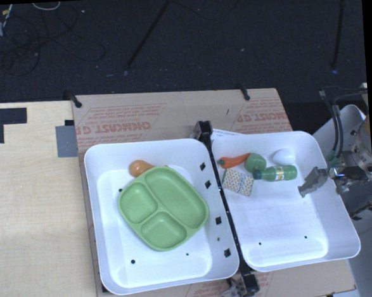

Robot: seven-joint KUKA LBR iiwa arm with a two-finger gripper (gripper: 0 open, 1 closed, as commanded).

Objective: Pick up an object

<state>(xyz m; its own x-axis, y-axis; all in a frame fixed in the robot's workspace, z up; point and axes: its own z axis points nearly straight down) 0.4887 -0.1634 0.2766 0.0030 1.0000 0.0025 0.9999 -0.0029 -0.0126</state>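
Dark floor lay behind a pale tabletop [31, 206] carrying two white bins. From the frame's right, the tool [312, 181] hung over the right bin [287, 233] near its right wall, gripping nothing; whether it was open I cannot tell. Likely targets clustered upper left in that bin: a green bottle [277, 173], an orange carrot [234, 161], a patterned block [238, 182]. A green divided plate [163, 208] filled the left bin [110, 245].

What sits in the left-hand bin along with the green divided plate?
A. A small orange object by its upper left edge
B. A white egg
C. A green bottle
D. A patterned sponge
A: in the left bin, a small orange object lies against the upper left edge of the green divided plate.
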